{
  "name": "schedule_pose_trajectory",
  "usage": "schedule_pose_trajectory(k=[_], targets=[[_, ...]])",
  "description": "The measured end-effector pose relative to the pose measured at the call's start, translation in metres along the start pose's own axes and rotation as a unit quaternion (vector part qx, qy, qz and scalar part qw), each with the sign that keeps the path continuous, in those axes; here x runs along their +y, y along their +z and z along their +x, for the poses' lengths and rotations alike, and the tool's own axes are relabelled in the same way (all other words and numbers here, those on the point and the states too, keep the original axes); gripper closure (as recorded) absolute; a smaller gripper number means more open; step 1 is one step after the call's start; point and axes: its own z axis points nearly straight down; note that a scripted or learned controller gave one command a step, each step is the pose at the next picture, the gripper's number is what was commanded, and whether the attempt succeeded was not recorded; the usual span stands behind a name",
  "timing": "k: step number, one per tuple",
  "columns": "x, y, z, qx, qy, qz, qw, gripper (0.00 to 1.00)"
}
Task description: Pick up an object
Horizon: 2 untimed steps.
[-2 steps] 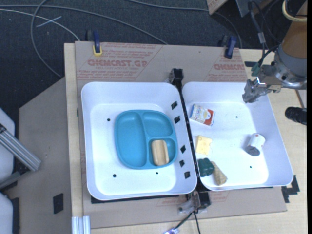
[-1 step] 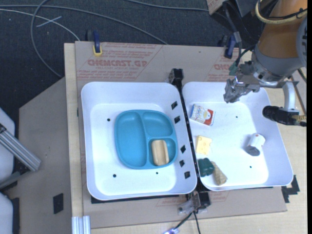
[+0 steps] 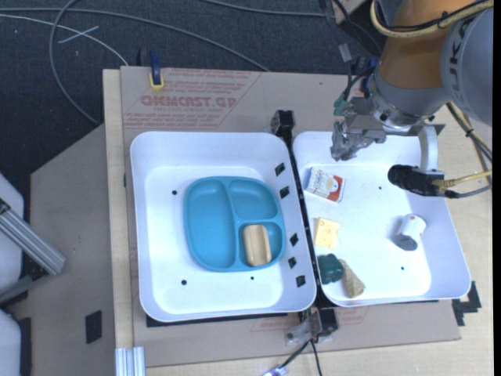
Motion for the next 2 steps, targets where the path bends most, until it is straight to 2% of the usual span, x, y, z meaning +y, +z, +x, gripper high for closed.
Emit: schedule_pose_trajectory(k=[1, 2], targets=[[0.003, -0.001, 0.052, 0.000, 0.000, 0.000, 1.0000, 1.00], [0.002, 0.013, 0.115, 0.000, 0.000, 0.002, 1.0000, 1.00]])
